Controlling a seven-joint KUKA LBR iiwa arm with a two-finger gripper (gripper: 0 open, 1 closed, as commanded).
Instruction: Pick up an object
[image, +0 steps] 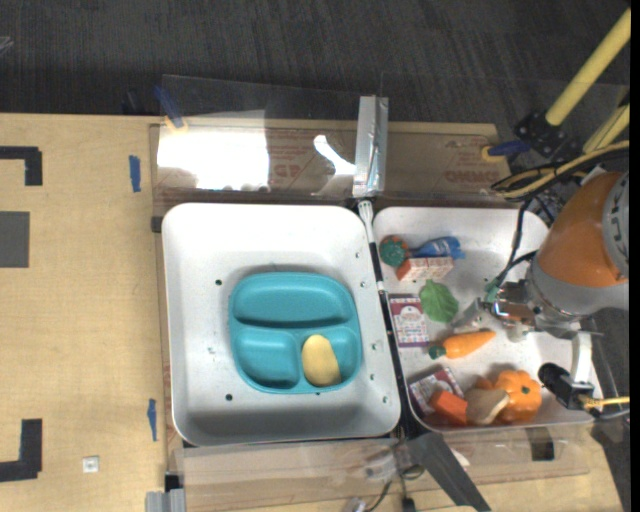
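The right bin (470, 225) holds several items: a blue bottle (437, 246), a red-and-white box (428, 268), a green leaf piece (439, 301), a carrot (466, 344), a printed packet (408, 320), an orange pumpkin (519, 393), a brown mushroom-like piece (487, 403) and a red piece (449, 406). My gripper (507, 306) hangs over the right side of this bin, just up and right of the carrot, under the arm's orange band (578, 248). Nothing is visibly held in it.
The left bin (190, 300) carries a teal divided tray (290, 305) with a yellow potato-like item (320, 360) in its lower right compartment. A clear plastic wall (370, 145) stands behind the bins. Yellow and black cables (560, 160) lie at the upper right.
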